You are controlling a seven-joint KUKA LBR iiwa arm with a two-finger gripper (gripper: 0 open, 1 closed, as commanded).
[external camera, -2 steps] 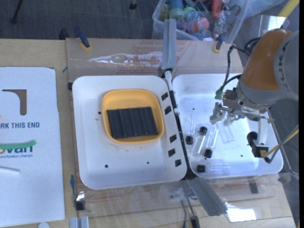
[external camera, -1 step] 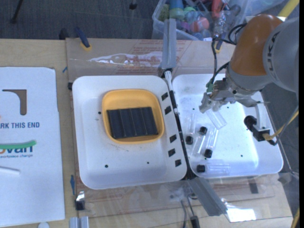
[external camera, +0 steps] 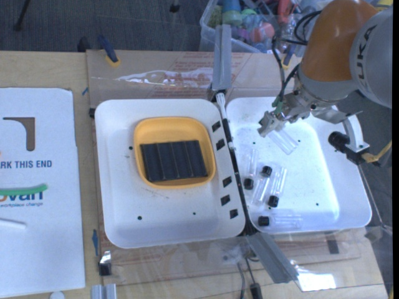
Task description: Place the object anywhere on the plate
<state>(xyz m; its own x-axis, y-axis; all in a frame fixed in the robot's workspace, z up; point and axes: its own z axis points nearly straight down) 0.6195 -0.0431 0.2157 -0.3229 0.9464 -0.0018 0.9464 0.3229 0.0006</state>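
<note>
Vials (external camera: pixel 267 182), clear with black caps, lie scattered in the right bin (external camera: pixel 349 210), just below my end effector (external camera: pixel 269 124); whether it is open or closed I cannot tell. Left bin (external camera: pixel 112 223) holds the yellow plate (external camera: pixel 144 132) bearing a dark ribbed block (external camera: pixel 173 161).

Plate (external camera: pixel 173 129): yellow plastic, smooth, slight sheen; dark ribbed insert (external camera: pixel 173 161), matt. Bins (external camera: pixel 174 229): white plastic, smooth, scuffed. Vials (external camera: pixel 278 180): clear glossy plastic or glass, black caps. Arm (external camera: pixel 349 39): grey casing, glossy orange band. Bench (external camera: pixel 37 67): pale wood. Sheet (external camera: pixel 37 185): white printed card, matt.
</note>
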